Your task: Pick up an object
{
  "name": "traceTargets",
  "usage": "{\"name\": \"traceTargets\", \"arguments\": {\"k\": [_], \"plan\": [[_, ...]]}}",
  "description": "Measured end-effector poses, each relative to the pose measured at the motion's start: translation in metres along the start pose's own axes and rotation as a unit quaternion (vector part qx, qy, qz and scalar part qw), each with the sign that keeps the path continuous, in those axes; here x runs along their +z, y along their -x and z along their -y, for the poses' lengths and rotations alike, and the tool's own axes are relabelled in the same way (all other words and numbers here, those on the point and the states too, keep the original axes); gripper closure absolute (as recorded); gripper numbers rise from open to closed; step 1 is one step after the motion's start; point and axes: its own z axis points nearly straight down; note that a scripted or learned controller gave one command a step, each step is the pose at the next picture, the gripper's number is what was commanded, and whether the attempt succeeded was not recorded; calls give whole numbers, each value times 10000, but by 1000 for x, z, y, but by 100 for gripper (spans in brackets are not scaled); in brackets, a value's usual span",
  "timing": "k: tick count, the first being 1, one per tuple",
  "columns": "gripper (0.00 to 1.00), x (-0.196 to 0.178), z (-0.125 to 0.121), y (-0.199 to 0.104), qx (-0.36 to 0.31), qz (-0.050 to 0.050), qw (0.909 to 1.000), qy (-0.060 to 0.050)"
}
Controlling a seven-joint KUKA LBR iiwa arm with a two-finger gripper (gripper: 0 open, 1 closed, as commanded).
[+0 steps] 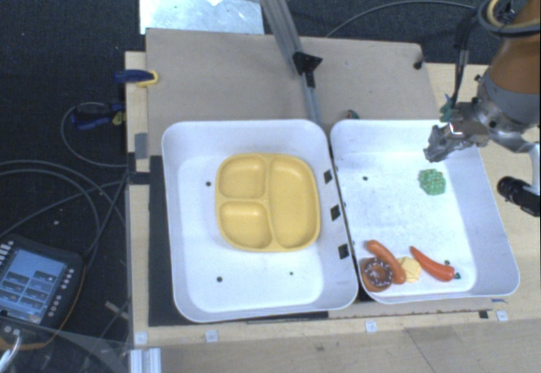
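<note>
On the tabletop (220, 67), 2 bins sit side by side and touching: the left bin (186, 278) holds a 3-compartment plate (268, 200) near its centre, and the right bin (499, 266) holds the food items. In the right bin, a broccoli piece (432, 182) lies toward the far right, while a doughnut (376, 273), 2 sausages (385, 257) (432, 264) and a small piece (411, 269) between them cluster along the near edge. The end effector (441, 143) hangs above the right bin's far right part, just behind the broccoli piece.
</note>
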Motion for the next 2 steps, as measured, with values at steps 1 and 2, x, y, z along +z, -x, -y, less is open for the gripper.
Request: {"name": "traceTargets", "arguments": {"k": [1, 2], "plan": [[100, 3, -5, -54, -26, -18, 10000, -36], [100, 19, 5, -104, -24, -22, 10000, -44]]}}
